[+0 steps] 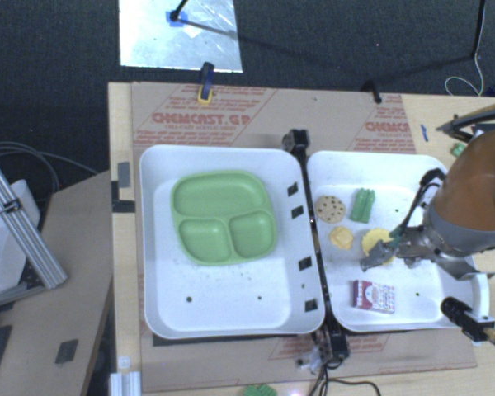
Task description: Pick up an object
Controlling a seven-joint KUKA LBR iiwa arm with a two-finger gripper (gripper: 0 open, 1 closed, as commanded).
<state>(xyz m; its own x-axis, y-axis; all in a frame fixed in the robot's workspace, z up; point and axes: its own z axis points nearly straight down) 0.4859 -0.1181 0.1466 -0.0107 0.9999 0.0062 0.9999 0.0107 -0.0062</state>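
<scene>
The right bin (371, 162) holds several small things. A round chocolate-chip cookie (330, 209) lies at its upper left, with a green ridged block (362, 205) beside it. Below them are a small yellow piece (341, 238) and a second yellow piece (374, 238). A red and white box (373, 296) lies flat near the front wall. My gripper (378, 254) hangs low over the middle of this bin, its tip right at the lower edge of the second yellow piece. I cannot tell whether it touches that piece. The arm hides the bin's right part.
The left bin (223, 308) holds a green divided plate (224, 217) in its upper half. A black divider with clips (307, 221) runs between the bins. The orange-banded arm (478, 192) covers the right edge of the bench.
</scene>
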